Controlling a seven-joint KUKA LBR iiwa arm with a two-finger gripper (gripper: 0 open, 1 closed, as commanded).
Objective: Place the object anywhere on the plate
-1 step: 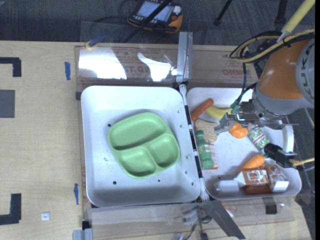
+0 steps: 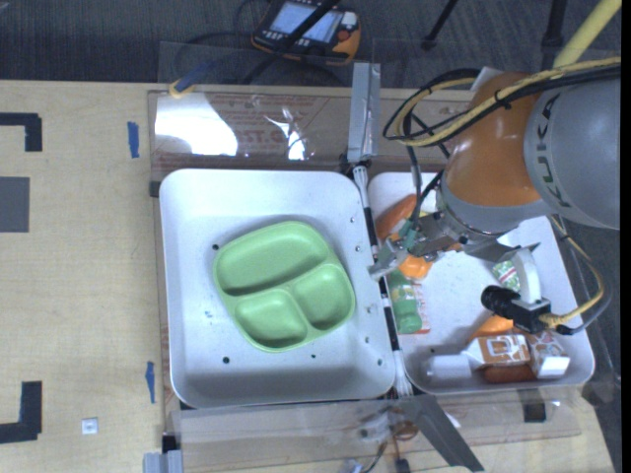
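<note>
Plate (image 2: 284, 284), green and divided, sits in your left bin (image 2: 187, 264). Right of the plate, your end effector (image 2: 412, 247) hovers over packets; its grip you cannot tell.

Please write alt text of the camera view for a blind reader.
A green plate lies in the left bin. The arm's gripper hangs low over the right bin, above small packaged items.

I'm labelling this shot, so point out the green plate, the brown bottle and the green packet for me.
green plate (image 2: 283, 284), camera view, ridge between its compartments.
brown bottle (image 2: 510, 356), camera view, on its label.
green packet (image 2: 405, 304), camera view, middle of the wrapper.
</note>
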